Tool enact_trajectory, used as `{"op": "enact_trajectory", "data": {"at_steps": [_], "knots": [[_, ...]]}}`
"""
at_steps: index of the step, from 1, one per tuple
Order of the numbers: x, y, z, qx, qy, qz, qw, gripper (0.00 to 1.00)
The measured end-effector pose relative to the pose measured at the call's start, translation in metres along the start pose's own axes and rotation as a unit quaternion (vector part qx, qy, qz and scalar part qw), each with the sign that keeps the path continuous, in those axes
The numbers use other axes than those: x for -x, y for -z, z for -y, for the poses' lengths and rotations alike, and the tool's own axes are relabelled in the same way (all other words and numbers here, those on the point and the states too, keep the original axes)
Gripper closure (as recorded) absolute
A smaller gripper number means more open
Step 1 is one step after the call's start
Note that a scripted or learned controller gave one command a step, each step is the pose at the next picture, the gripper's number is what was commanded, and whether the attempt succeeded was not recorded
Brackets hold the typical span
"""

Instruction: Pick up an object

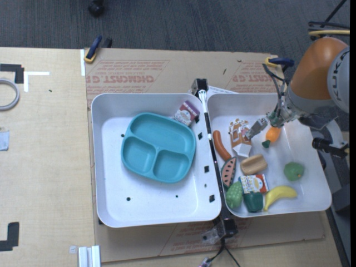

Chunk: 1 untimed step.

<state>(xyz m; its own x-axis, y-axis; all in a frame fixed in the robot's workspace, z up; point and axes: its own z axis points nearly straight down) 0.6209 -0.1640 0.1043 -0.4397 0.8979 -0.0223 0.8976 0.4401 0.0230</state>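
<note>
Carrot [272, 134], small and orange, lies in the right bin [311, 149] near its back wall, with the tool [266, 124] just beside it; whether the tool is apart or together I cannot tell. Judged from this, the approach is in hand, nothing gripped; next comes settling squarely over the carrot and closing.

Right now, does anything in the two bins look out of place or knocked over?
Nothing looks spilled or broken. The one oddity: a small packet leans against the back wall of the left bin, behind the blue divided plate, while all the other toy food is crowded into the right bin.
</note>
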Motion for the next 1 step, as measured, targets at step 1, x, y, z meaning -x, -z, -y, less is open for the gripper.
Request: {"op": "enact_trajectory", "data": {"at_steps": [1], "knots": [[-0.0074,-0.0108,0.0039,-0.008,0.208,-0.012,0.978,0.0]]}}
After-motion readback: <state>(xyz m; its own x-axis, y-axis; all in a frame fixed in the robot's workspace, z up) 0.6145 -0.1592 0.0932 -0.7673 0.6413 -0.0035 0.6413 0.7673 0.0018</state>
